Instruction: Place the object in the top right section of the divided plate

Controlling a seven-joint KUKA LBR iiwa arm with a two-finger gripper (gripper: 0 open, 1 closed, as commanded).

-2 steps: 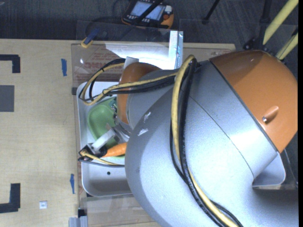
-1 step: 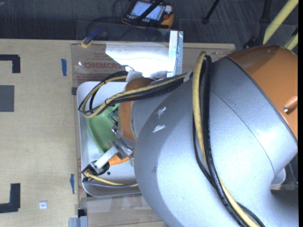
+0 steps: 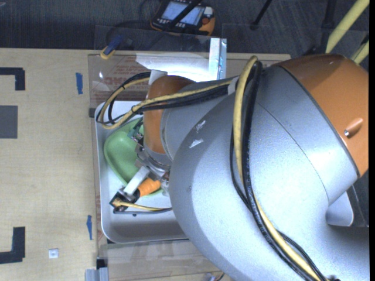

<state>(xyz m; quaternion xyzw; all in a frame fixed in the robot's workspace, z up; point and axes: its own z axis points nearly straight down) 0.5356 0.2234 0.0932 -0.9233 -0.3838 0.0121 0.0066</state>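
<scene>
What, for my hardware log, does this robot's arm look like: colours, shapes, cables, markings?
The arm is bulky, with smooth, rounded grey casing. A broad orange band wraps its big upper joint, and a second orange section sits nearer the wrist. A yellow cable and a black cable run together along the casing and loop out past the wrist. No readable markings show.

A pale wood-grain table (image 3: 47,157) spreads toward 9 o'clock, marked with black tape corners (image 3: 19,79) and small blue tape strips (image 3: 79,82). At 12 o'clock lies dark grey carpet floor (image 3: 70,10), bearing a screened handheld controller (image 3: 183,15); thin black stand legs (image 3: 270,2) cross at 1 o'clock.
</scene>
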